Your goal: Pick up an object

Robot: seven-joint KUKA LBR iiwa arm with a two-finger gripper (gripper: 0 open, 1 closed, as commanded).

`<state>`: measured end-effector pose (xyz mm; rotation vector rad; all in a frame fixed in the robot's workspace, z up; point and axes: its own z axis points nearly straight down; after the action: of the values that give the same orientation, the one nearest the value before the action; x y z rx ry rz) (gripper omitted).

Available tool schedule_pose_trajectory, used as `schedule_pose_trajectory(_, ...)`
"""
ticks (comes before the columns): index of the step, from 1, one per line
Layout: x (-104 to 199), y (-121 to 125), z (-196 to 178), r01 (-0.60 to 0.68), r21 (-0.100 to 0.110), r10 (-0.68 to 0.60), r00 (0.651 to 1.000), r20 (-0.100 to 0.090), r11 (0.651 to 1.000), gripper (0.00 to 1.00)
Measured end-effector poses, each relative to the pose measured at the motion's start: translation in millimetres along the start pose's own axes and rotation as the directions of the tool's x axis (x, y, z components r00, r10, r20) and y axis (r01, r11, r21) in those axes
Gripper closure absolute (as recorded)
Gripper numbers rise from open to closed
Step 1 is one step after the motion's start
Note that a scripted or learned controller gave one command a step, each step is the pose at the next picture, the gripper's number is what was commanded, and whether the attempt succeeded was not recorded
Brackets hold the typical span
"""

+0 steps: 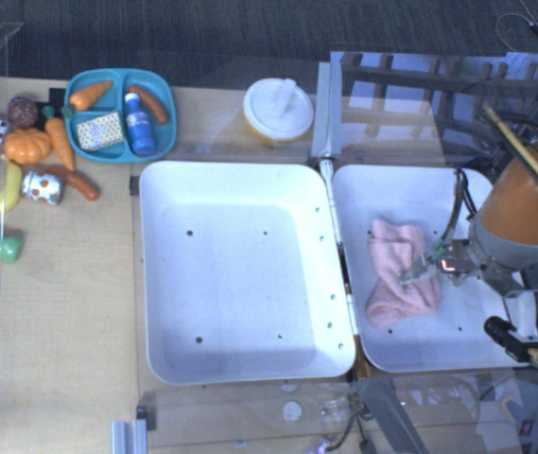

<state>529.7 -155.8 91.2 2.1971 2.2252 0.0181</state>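
— Two white bins on the counter (60,348); what lies at nine o'clock of them?

— Toy food: a pumpkin (26,146), a banana (6,191), a small can (42,187), and a teal divided plate (120,114) toward eleven o'clock. A white lidded tub (278,110) sits at twelve.

— And the left bin (235,272)?

— Bare white floor. The right bin (458,343) holds a crumpled pink cloth (401,272) near its centre.

— Where's the hand?

— The hand (420,268) is at the cloth's three o'clock edge, fingertips down on the fabric. Whether they are clenched on it, I cannot tell.
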Motion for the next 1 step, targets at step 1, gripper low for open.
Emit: schedule_pose_trajectory(1, 20.8, -18.4, -1.1, 0.086, -0.005, -0.086, 0.996, 0.004, 0.996, 0.00)
